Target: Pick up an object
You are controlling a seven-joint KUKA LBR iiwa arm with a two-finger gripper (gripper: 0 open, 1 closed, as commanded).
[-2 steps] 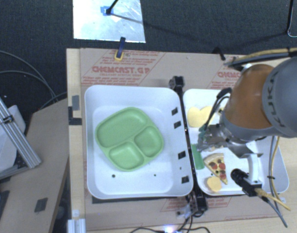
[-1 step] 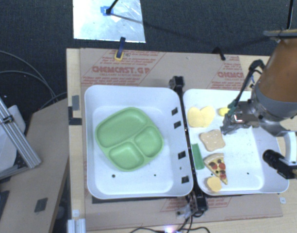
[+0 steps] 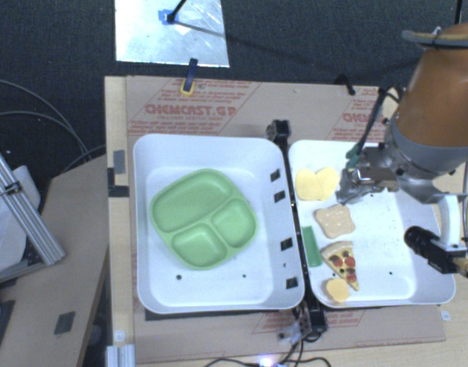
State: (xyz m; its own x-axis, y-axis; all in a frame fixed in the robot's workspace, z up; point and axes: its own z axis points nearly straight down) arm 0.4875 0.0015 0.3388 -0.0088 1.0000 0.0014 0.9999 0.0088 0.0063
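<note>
Claw low in right bin, fingers' spread can't be made out, nothing seen gripped. Tan toast lies just below it, flat, rounded-square. Yellow heart-like piece just left. Pizza slice nearer the front, green strip beside. Left bin has glossy green divided plate.

- Arm: broad orange band above a grey wrist section.
- Hand: small, metallic grey, with a teal-green cable fitting beside it.
</note>
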